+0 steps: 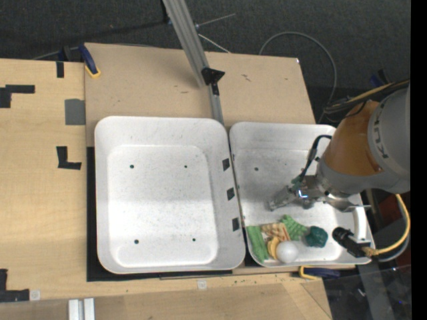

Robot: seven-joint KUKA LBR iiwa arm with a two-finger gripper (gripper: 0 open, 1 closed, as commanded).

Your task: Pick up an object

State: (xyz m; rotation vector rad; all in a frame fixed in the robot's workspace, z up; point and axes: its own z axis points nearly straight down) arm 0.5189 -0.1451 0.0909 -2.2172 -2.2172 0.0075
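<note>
The gripper (288,197) hovers with fingers spread and nothing between them, just far of the toys (291,238) heaped in the right bin's (267,145) near corner, so it should descend squarely over one.

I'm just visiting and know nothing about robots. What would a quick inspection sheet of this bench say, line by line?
Surface: brown bench bearing two shallow white bins, the left bin and the right bin, side by side.
Job's things: small pile in the right bin's near corner: white ball, dark green object, light green piece, yellow piece, tan patterned item.
Clutter: black tape marks on the board to the left.
Grippers: gripper low in the right bin, just above the pile; nothing seen between its fingers.
Cables: thin wire loop on the dark floor; yellow cable by the arm.
Surroundings: slanted metal pole, dark floor.
</note>
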